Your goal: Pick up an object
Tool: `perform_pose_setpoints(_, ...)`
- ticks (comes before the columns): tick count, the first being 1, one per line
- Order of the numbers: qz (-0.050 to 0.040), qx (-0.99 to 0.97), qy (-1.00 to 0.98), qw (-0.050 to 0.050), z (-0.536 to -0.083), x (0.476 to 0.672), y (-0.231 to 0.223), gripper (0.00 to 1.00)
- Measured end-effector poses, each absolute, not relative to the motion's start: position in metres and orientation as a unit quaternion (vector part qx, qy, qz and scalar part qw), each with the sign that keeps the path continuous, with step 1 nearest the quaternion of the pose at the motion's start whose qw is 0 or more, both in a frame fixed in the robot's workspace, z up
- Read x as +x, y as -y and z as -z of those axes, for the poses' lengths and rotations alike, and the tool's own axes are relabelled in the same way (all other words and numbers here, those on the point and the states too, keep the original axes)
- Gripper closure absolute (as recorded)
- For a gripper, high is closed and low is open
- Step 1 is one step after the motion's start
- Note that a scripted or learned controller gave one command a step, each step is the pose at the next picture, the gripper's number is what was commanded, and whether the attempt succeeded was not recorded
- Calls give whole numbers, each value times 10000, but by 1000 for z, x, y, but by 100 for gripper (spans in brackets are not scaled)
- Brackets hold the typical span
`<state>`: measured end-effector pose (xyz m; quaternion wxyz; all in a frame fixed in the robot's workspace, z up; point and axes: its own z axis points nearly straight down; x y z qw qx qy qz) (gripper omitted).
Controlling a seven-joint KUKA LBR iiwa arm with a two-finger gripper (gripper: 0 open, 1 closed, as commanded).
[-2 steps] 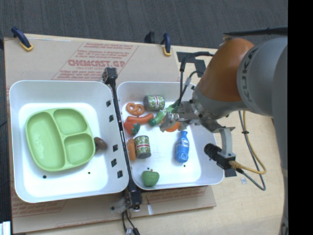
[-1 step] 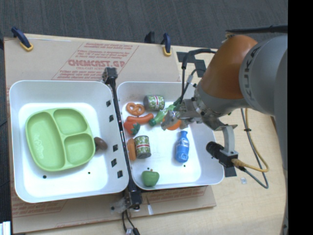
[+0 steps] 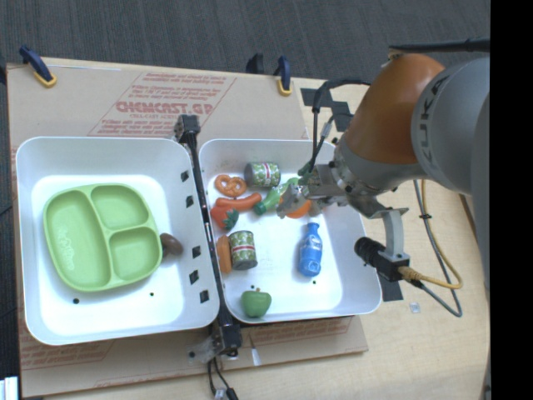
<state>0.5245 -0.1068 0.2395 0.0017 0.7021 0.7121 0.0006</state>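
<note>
The arm reaches in from the right, and my gripper (image 3: 295,195) hangs over the upper right part of the right bin (image 3: 354,294). Directly under it lie a small orange piece (image 3: 295,211) and a green vegetable-shaped toy (image 3: 270,200); whether either one is gripped is hidden by the wrist. Close by are a blue bottle (image 3: 310,250), a green-labelled can (image 3: 262,173), a pretzel (image 3: 231,185), a second can (image 3: 242,249), an orange-red toy (image 3: 225,214), a carrot (image 3: 223,254) and a green apple (image 3: 256,302).
The left bin (image 3: 33,307) holds a green divided plate (image 3: 100,236) and a small brown object (image 3: 170,244) beside it. A black divider rail (image 3: 200,223) runs between the bins. Cables trail off the bench to the right (image 3: 433,265).
</note>
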Motion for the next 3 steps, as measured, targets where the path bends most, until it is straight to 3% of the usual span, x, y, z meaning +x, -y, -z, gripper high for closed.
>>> perform_pose_setpoints(1,13,7042,-7100,-11,-199,491,34,100)
perform_pose_setpoints(2,10,7046,-7096,-8,-194,477,73,100)
perform_pose_setpoints(3,2,7057,-7085,1,-223,477,100,100)
